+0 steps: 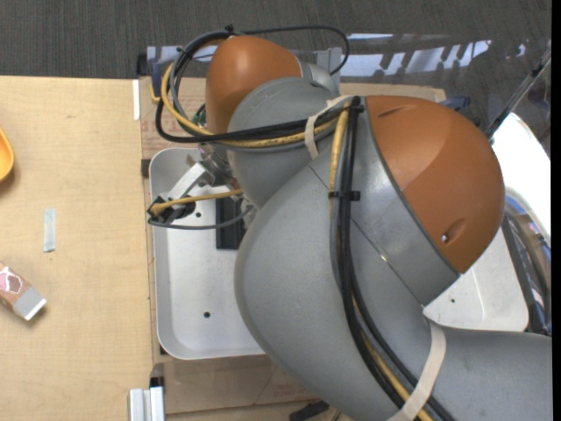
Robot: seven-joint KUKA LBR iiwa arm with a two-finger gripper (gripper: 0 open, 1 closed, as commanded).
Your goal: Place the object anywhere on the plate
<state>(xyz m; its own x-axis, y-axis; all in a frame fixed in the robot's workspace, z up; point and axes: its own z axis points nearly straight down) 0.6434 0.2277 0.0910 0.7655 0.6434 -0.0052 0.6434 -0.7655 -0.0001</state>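
Note:
My grey arm (351,261) with its orange bands covers most of the camera view and hides much of both bins. It reaches down into the left white bin (184,323). The gripper (215,210) sits low over the bin's far part, wrapped in yellow and black cables, with dark parts just below it. An orange curved piece (3,158) shows at the far left edge of the wooden bench, cut off by the frame.
On the wooden bench (79,147) to the left lie a small grey strip (49,231) and a pink-and-white packet (19,294). A corner of the right bin (491,301) shows beneath the arm. A clear wall (421,55) stands behind the bins.

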